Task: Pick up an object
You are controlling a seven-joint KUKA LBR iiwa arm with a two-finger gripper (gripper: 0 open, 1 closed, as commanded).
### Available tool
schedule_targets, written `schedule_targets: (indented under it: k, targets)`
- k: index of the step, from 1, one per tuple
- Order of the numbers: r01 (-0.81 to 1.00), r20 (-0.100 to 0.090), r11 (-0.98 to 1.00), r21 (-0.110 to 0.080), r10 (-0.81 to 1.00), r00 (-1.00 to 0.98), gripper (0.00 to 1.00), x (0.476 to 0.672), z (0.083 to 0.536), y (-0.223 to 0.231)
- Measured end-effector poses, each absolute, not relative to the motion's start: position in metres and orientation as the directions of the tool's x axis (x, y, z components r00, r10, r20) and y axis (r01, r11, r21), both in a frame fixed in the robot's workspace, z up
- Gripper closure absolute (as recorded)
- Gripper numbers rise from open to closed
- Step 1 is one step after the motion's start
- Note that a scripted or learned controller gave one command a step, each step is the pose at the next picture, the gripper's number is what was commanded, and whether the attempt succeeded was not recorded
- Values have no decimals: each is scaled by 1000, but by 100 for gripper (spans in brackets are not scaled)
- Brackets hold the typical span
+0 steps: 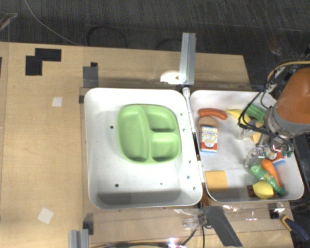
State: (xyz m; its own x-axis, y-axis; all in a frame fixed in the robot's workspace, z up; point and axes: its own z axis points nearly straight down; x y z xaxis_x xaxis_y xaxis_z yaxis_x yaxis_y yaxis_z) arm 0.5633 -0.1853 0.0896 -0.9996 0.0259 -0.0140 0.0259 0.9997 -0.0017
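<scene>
The end effector hangs at lower right; the carrot lies just below it, slanting down-right; whether it is open I cannot tell.

Fixed overhead camera, slanted downward, both bins in frame

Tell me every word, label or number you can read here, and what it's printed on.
None can be read.
The small carton in the right bin has a printed front in red, white and blue, but its print is too small and blurred to make out.
</scene>
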Motion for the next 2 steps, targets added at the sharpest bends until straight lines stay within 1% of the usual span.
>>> schedule_targets:
  k: [1,2]
  targets:
    - [68,-16,998,-2,68,-998,0,522,90,-206]
    - [60,-34,998,-5,60,-998,0,497,92,-205]
